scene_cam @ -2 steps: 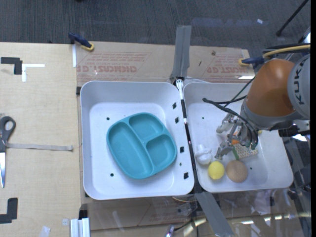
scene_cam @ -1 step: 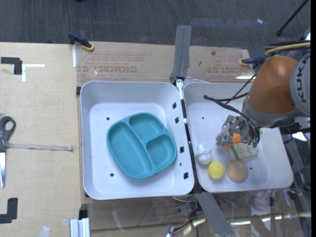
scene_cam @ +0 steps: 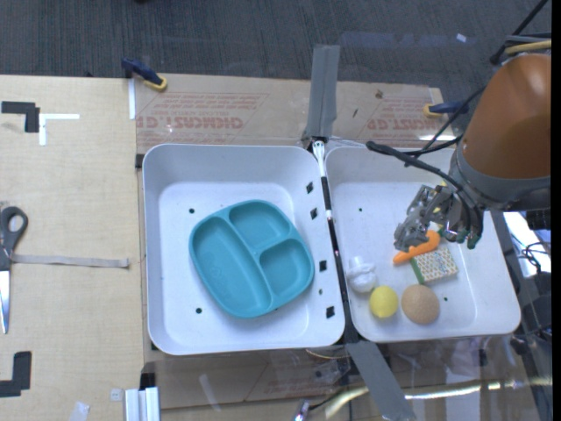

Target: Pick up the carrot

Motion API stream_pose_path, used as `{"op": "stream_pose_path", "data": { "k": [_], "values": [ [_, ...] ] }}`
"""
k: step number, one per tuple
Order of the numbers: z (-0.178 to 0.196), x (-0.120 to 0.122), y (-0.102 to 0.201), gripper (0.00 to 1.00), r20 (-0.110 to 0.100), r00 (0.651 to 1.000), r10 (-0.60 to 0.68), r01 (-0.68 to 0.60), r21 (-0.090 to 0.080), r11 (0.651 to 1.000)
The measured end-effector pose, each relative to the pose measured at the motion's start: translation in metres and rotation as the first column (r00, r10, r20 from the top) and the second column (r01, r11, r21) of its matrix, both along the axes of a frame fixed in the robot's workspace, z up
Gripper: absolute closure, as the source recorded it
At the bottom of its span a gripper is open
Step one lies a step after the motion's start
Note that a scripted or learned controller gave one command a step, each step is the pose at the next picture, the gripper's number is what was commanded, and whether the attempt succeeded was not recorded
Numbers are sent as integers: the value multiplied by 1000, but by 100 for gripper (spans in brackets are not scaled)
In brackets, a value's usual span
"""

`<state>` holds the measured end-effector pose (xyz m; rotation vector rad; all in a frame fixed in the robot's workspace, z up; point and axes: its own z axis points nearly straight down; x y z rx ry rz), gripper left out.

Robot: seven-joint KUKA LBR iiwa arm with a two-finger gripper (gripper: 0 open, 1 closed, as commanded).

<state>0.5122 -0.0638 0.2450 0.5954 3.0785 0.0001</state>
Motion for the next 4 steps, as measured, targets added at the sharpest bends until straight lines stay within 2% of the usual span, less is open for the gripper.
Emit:
{"op": "stream_pose_path", "data": {
  "k": [1, 2, 3, 4],
  "values": [
    [8, -32, -3, 100, -2, 842, 539, -539, -2, 842],
    [-130, -23, -52, 100, -4, 905, 426, -426, 0, 905],
    [-130, -23, -52, 0, -4, 905, 426, -426, 0, 905],
    [-152, 47, -40, 0, -2, 885, 466, -466, 0, 885]
  ]
}}
